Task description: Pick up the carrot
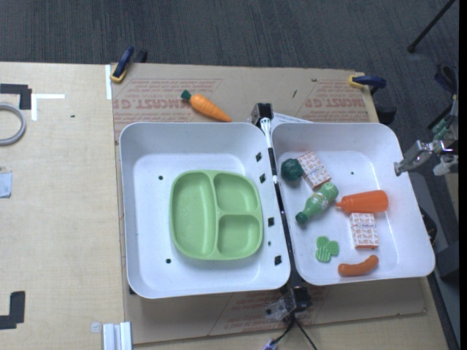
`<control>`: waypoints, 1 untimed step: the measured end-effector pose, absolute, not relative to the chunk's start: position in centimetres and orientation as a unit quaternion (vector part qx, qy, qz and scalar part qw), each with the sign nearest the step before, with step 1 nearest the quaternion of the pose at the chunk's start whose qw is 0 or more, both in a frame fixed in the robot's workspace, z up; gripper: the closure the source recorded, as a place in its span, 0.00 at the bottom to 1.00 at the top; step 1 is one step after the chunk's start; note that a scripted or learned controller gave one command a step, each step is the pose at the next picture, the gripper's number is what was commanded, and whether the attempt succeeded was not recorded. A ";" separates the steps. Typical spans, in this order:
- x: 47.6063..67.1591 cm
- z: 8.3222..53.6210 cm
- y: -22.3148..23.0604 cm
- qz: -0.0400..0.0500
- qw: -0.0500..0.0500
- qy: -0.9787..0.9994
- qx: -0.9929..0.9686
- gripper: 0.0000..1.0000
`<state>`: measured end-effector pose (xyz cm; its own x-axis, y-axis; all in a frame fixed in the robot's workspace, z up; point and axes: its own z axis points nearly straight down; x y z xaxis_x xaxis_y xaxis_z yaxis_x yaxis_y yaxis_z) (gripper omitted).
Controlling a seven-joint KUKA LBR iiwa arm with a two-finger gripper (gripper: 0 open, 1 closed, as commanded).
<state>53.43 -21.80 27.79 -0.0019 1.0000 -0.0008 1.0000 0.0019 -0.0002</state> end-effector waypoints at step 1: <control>56.4 17.3 -14.0 0.000 0.000 0.770 0.639 0.00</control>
